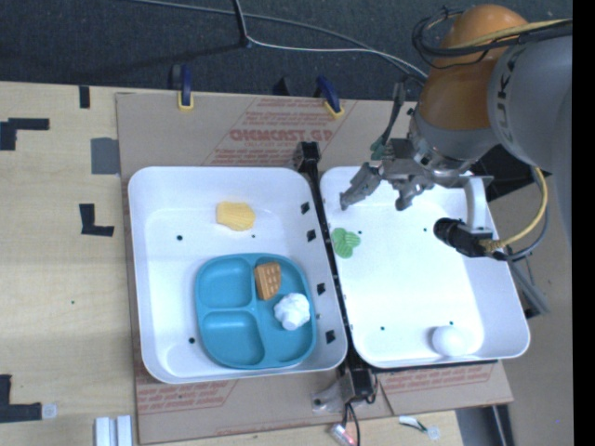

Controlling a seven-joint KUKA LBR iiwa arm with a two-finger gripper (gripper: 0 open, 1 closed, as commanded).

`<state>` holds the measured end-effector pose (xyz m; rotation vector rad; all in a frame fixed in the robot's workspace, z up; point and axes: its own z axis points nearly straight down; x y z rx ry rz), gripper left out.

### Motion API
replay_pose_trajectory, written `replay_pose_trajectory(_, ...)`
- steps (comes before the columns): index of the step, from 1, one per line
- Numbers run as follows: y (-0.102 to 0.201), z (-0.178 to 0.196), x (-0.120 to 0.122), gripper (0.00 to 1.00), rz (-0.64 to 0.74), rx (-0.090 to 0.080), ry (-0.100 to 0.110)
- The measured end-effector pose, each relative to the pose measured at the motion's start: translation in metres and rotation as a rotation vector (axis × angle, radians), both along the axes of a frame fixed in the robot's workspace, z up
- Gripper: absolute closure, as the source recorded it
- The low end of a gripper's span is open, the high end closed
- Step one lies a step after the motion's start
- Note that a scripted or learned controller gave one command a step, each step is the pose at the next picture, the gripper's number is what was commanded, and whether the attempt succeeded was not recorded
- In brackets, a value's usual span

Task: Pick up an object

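Observation:
My gripper (379, 194) hangs open over the back left part of the right bin (483, 277), its two dark fingers spread wide with nothing between them. A small green object (346, 242) lies on the bin floor just below and left of the fingers, near the bin's left wall. A white ball (453, 339) rests in the front right corner of the same bin. In the left bin (153, 212) a yellow piece (235, 216) lies toward the back.
A blue divided plate (223, 328) sits in the front of the left bin, holding a brown waffle-like piece (268, 280) and a white crumpled object (292, 311). A black divider with clips runs between the bins. Cables cross the dark floor behind.

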<state>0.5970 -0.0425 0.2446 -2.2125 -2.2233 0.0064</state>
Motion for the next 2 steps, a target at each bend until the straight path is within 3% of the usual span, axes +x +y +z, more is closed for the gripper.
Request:
replay_pose_trajectory(1, 0.000, 0.050, -0.035, 0.00, -0.004, 0.000, -0.010)
replay_pose_trajectory(2, -0.002, 0.075, 0.037, 0.00, -0.004, -0.001, -0.008)
